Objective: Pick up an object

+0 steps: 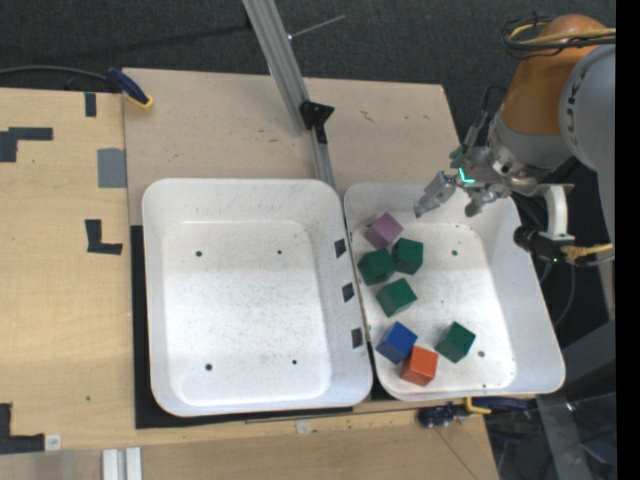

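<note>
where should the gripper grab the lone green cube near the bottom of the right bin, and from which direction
Come straight down on the lone green cube and close on two opposite flat side faces. It sits apart from the orange cube and the right bin's wall, so the gripper likely has finger room on each side.

No text, label, brand, number or sign can be read anywhere, neither on the two white bins, nor on the coloured blocks, nor on the wooden bench.
</note>
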Motion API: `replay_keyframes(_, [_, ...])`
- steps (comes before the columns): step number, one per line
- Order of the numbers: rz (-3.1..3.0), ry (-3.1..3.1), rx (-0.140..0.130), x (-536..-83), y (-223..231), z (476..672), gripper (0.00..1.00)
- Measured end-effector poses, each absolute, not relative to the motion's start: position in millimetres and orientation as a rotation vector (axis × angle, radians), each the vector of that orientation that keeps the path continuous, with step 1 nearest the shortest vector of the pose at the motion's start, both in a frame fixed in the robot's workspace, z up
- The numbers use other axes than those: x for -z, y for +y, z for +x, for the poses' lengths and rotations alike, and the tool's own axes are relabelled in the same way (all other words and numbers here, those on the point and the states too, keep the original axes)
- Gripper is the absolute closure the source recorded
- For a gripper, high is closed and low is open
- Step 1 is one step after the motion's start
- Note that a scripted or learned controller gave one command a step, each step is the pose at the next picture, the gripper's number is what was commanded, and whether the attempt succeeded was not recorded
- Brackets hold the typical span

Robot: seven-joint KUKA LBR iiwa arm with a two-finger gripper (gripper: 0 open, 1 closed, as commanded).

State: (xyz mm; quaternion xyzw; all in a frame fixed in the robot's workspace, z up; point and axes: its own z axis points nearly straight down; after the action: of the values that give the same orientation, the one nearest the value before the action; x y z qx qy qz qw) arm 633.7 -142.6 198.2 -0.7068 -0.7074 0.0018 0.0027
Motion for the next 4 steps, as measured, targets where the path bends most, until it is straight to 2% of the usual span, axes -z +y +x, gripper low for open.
replay_keyframes(1, [-2.219,-2.223,-0.002,-201,-143,634.8,0.00])
replay_keyframes(2, [-2.215,-2.220,-0.008,-143,-133,631.1,0.00])
replay_keyframes(3, [-2.226,-2.232,0.012,-114,-133,636.3,0.00])
replay_keyframes(4, [-2.226,-2.237,0.020,-126,-131,638.5,1.00])
